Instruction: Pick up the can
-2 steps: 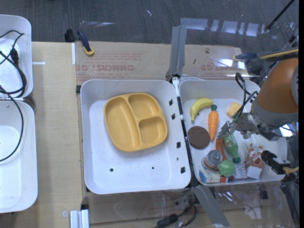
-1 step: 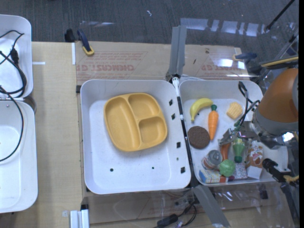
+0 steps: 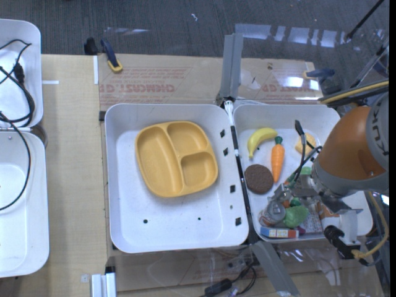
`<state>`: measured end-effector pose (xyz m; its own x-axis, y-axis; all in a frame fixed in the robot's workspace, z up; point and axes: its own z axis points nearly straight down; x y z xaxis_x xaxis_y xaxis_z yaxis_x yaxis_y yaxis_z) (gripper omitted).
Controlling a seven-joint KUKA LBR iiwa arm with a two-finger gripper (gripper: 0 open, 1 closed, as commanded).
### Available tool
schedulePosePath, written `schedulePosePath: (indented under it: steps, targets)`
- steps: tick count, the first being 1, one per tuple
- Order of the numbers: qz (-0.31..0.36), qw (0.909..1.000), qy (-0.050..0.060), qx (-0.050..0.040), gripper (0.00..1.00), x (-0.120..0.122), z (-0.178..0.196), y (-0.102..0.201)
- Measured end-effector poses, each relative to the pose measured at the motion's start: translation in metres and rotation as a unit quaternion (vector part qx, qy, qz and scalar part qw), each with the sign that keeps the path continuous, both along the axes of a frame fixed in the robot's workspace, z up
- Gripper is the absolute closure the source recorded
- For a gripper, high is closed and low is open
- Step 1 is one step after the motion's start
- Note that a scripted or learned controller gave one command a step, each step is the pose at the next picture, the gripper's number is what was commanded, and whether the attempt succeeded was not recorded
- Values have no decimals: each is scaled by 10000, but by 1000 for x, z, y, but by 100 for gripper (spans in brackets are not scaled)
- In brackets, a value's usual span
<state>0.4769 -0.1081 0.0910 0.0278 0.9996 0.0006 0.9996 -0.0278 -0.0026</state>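
Can (image 3: 273,214): right bin, near end.
Your gripper (image 3: 286,198) sits just above-right of it; finger state unclear.

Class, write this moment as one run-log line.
arm: over right bin | gripper: low among clutter | can: in bin, beside gripper | grasp: unconfirmed

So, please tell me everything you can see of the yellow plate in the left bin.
The yellow plate looks like matte plastic, a rounded square with three compartments: one long, two smaller. It lies flat and turned at a slant on the floor of the left bin, in its upper middle. Nothing sits in it, and it is apart from the bin's walls.
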Motion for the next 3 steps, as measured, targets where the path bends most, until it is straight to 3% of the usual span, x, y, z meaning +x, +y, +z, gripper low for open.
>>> schedulePosePath:
  steps: [1, 2, 3]
  targets:
    - [-182, 9998, -1, -4, 0, 20, 0, -1]
    - [-413, 9991, -2, -10, 0, 74, 0, -41]
    - [359, 9994, 1, -2, 0, 61, 0, -28]
